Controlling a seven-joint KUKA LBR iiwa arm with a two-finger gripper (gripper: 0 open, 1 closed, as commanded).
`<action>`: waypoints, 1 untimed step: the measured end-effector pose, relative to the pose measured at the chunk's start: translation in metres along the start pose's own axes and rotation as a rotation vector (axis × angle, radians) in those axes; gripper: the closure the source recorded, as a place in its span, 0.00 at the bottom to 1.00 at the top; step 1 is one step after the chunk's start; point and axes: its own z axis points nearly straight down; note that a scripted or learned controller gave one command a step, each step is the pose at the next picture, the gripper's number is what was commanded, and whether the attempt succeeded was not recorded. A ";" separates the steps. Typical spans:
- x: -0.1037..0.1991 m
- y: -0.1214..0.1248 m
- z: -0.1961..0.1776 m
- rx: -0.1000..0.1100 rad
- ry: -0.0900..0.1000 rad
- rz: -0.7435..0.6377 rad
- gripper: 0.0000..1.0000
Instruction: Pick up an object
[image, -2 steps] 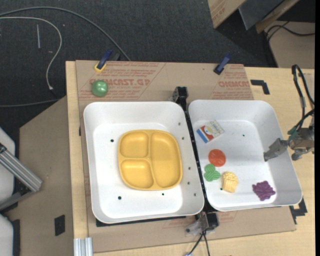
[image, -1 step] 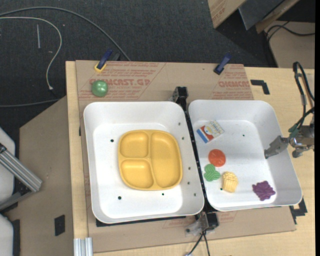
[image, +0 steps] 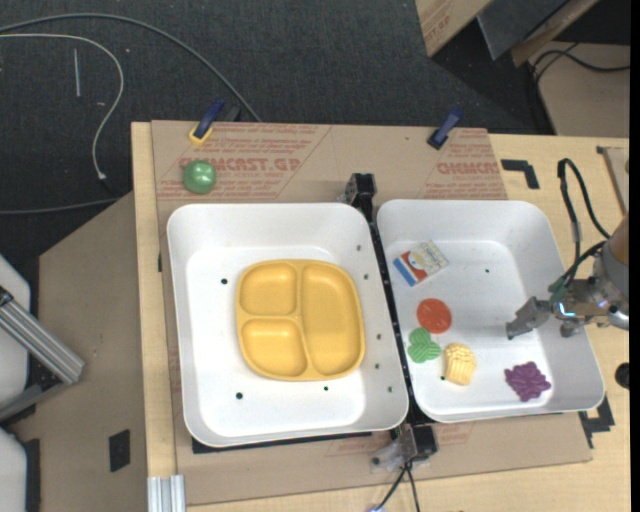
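Cardboard-topped bench, two white bins; my gripper (image: 527, 322) hangs spread and empty in the right bin (image: 500, 225), approaching. Nearest is the purple toy (image: 527, 380); next I must descend over it.

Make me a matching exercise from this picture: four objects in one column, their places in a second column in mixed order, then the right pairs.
Objects:
1. yellow divided plate
2. green ball
3. purple grapes
4. red round piece

Places:
A. on the cardboard, outside the bins
B. right bin, near its front right corner
C. left bin, middle
D. right bin, just above the green toy

Pairs: 1-C, 2-A, 3-B, 4-D
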 end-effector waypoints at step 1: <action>0.008 -0.004 0.046 -0.001 0.000 0.000 0.00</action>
